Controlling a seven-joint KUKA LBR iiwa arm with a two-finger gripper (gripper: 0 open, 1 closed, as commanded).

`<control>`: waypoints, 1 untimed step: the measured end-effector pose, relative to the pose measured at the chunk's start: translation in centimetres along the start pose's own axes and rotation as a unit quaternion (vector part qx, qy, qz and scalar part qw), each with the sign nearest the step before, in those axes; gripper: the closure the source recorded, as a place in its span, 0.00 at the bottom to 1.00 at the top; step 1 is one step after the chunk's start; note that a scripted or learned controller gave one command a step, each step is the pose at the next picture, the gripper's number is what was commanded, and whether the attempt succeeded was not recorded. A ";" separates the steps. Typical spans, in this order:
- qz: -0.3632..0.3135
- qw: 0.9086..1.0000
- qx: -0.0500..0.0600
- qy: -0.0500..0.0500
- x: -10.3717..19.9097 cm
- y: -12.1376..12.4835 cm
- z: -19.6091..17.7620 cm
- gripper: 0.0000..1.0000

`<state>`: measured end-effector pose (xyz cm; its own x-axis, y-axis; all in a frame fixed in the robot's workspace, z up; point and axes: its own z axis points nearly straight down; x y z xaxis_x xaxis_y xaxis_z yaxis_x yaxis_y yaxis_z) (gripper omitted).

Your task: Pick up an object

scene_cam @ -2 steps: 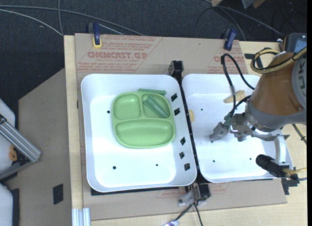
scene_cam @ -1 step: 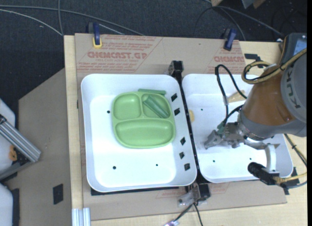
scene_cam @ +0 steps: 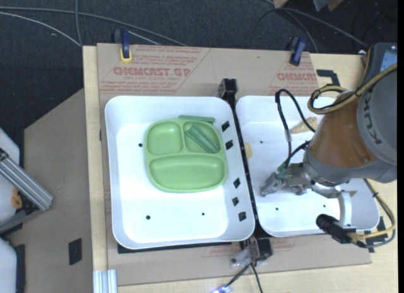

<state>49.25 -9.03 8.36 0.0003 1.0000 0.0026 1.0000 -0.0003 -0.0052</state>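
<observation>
A light green divided plate [scene_cam: 185, 157] lies in the left bin [scene_cam: 126, 209], toward its back. A darker green oblong piece [scene_cam: 202, 136] rests in the plate's rear right compartment. My gripper [scene_cam: 273, 185] hangs low over the left part of the right bin [scene_cam: 284, 225], pointing toward the divider between the bins. Nothing shows between its tips. The orange-banded wrist [scene_cam: 338, 140] covers much of the right bin's middle.
A small tan speck [scene_cam: 248, 151] sits at the right bin's left wall. Black clips [scene_cam: 227, 87] join the bins at the back, and black tabs [scene_cam: 237, 184] line the divider. Cables [scene_cam: 284, 115] loop over the right bin. Blue clamps [scene_cam: 125, 45] hold the cardboard base.
</observation>
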 end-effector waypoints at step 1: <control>0.001 1.000 -0.002 0.000 0.0 0.1 -1.2 1.00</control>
<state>49.33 -9.02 9.55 0.0016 1.0000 0.0028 1.0000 -0.0016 -0.0017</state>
